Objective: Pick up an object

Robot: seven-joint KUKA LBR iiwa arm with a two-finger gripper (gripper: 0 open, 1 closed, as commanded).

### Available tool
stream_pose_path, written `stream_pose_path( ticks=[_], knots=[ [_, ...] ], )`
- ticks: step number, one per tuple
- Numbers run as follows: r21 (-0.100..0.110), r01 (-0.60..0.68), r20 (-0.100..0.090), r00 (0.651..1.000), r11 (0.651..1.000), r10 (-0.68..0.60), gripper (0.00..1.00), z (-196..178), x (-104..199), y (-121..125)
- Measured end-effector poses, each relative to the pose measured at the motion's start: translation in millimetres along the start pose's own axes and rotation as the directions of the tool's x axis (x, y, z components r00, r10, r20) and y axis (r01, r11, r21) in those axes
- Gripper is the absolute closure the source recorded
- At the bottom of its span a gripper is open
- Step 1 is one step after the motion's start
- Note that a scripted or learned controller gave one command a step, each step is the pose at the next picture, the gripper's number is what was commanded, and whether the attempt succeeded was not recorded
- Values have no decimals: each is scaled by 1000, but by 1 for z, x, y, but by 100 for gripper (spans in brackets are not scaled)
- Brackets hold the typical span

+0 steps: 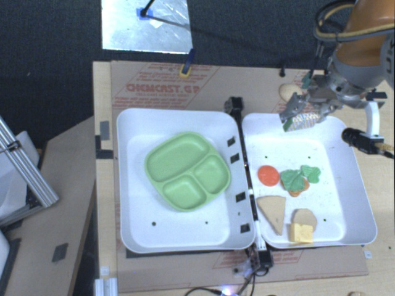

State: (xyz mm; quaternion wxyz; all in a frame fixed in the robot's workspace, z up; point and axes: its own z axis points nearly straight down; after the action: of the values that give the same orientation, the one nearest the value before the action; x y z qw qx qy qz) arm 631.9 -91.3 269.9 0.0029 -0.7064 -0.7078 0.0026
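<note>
The right bin (345, 165) holds a red tomato slice (268, 176), green lettuce pieces (300, 177), a tan bread wedge (273, 213), a small brown bread piece (303, 217) and a yellow cheese cube (302, 232). My gripper (300, 117) hangs over the far edge of this bin, above and behind the food. Its grey fingers (295, 110) point down and left, with nothing seen between them.
The left bin (133, 184) carries a green divided plate (187, 170). A black clip strip (242, 165) joins the two bins. A shiny foil sheet (146, 17) lies at the back. A metal frame (21, 165) stands at the left.
</note>
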Motion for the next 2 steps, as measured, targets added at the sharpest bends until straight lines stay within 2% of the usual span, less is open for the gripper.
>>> stream_pose_path(
  ticks=[1,2],
  knots=[
    [-9,1,1,1000,1000,-1,0,-6,0,2],
    [-6,1,1,1000,1000,-1,0,39,7,0]
  ],
)
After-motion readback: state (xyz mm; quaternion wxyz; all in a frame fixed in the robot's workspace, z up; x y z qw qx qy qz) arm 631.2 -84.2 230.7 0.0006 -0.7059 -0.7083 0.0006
